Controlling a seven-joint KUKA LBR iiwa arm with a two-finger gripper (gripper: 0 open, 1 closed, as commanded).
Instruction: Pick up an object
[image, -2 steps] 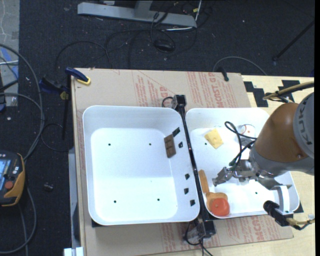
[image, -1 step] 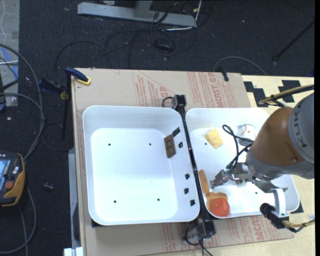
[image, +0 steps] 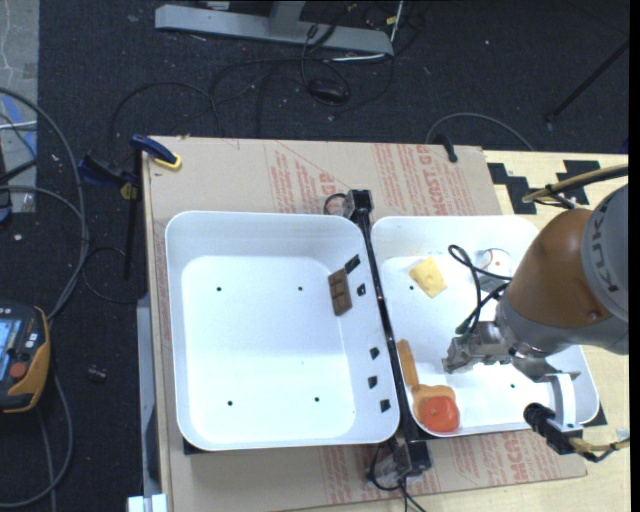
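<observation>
The grey metal claw (image: 462, 358) hangs over the right white bin (image: 560, 420), near a round orange-red toy (image: 438, 411) in the bin's front left corner. I cannot tell how wide it is.

The arm (image: 565, 285) runs off the right edge of the frame, so its base is cut off. Its wrist covers part of the right bin (image: 400, 235) floor and the far right wall. The gripper (image: 462, 358) is seen from above; the state of its tips cannot be determined. A round white item (image: 492, 260) behind the black cable (image: 470, 268) is partly hidden by the arm; its identity is unclear.
</observation>
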